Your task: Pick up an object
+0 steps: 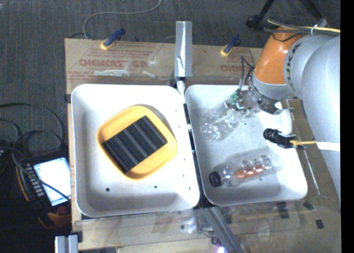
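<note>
Lying in the right bin (292, 190), the crumpled clear bottle (218, 122) has the gripper (239, 101) at its upper end; you cannot tell how the jaws stand. Note the black-capped bottle (244, 172) below it, and the yellow-and-black tray (138, 141) in the left bin (87, 190).

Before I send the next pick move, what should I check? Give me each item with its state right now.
1. The hand is over a bin: ok, above the right bin, near its far wall.
2. A target is close: ok, crumpled clear plastic lies right by the hand.
3. Whether the hand already holds something: cannot tell.
4. The bottle is clear of that target: ok, on its side towards the near wall, apart from the plastic.
5. The yellow block is out of the way: ok, in the left bin.
</note>
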Controlling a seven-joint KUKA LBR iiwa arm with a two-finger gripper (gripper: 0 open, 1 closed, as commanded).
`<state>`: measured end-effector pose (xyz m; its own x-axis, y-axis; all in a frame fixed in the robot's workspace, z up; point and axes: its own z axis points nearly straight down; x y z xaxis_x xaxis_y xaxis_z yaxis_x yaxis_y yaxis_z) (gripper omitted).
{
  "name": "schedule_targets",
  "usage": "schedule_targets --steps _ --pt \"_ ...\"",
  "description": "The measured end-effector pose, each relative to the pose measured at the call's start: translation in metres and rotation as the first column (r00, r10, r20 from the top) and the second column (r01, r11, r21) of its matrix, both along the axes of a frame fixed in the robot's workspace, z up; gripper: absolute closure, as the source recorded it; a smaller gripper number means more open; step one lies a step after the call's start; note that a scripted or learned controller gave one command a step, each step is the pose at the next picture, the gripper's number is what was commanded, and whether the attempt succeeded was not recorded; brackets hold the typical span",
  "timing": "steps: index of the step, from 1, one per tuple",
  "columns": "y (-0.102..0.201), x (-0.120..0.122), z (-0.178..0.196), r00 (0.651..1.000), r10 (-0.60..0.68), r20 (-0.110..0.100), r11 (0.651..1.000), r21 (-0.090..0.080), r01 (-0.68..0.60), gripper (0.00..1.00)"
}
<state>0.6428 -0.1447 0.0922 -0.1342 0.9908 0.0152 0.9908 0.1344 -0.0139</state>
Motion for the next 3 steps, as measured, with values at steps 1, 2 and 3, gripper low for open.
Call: schedule_targets --steps 1,2,3 --pt "-0.053 0.023 -0.001 0.997 0.080 -0.008 0.997 -0.002 -0.080 0.00" --pt "0.010 -0.036 0.001 0.960 0.278 0.029 0.961 -0.021 -0.277 0.00" --pt "-0.005 0.022 -0.002 0.999 0.046 -0.012 0.999 -0.003 -0.046 0.00"
